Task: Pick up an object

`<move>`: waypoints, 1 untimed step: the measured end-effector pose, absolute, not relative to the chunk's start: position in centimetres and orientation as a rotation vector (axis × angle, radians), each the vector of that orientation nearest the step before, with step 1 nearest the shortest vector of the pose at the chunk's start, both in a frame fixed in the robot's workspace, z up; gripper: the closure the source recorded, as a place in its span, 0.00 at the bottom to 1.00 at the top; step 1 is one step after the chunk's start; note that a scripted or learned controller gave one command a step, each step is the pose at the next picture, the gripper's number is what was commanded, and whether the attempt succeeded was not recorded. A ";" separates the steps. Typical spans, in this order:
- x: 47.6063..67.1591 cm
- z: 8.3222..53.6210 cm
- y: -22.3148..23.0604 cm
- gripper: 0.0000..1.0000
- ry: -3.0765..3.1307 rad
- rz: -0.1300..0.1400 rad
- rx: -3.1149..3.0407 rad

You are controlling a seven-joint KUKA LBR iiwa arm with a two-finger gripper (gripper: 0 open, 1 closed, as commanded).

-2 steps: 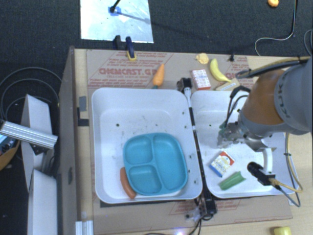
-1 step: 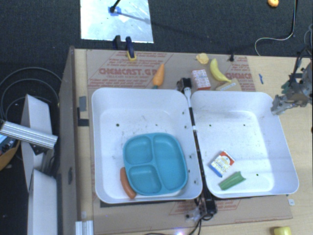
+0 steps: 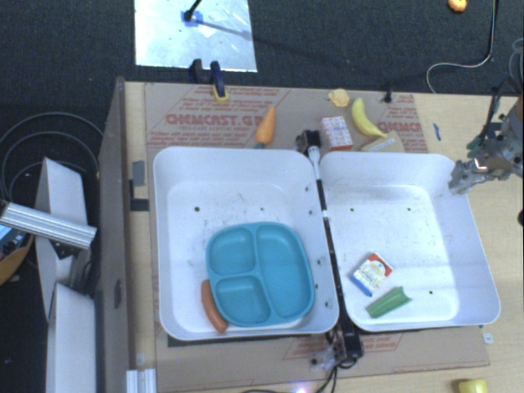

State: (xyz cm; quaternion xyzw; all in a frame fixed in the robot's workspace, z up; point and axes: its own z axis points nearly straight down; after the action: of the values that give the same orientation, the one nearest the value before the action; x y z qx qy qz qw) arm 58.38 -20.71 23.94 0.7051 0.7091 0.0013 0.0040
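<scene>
In the right bin [image 3: 426,188], a small red, white and blue carton [image 3: 371,273] lies toward the front, with a green bar [image 3: 387,301] just in front of it. The left bin [image 3: 237,182] holds a blue divided plate [image 3: 259,273] and an orange sausage [image 3: 213,305] at the plate's front left. My gripper [image 3: 481,167] hangs at the far right corner of the right bin, over its rim and well away from the carton and the green bar. Nothing shows in it.
Behind the bins on the cardboard lie a carrot [image 3: 264,125], a small box [image 3: 336,132], a banana [image 3: 365,119] and a yellow scrap [image 3: 338,97]. An orange ball [image 3: 457,3] sits on the dark floor at the top right. A yellow item [image 3: 471,386] is at the bottom right.
</scene>
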 end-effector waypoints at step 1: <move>58.5 25.0 -20.7 1.00 2.224 0.006 2.203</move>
State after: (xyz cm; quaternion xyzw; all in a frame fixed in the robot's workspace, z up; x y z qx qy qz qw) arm 58.46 -20.72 25.01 0.7038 0.7104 0.0020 0.0054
